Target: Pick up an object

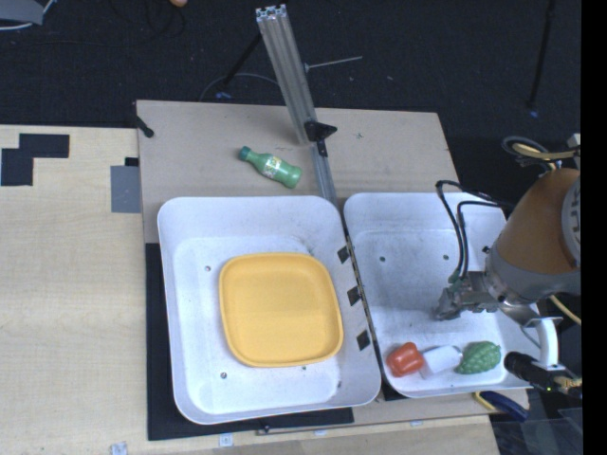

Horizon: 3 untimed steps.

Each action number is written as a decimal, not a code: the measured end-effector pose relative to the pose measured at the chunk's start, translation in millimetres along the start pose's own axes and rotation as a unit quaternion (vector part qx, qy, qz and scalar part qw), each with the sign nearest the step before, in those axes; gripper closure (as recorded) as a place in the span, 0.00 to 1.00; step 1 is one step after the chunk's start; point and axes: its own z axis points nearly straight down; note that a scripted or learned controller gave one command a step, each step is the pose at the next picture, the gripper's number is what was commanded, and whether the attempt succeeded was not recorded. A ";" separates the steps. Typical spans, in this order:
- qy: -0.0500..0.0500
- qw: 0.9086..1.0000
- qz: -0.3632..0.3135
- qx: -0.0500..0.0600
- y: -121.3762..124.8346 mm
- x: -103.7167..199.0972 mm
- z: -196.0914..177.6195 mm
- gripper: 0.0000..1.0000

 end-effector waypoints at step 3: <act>0.000 1.000 -0.001 0.001 -3.8 -8.8 -138.2 1.00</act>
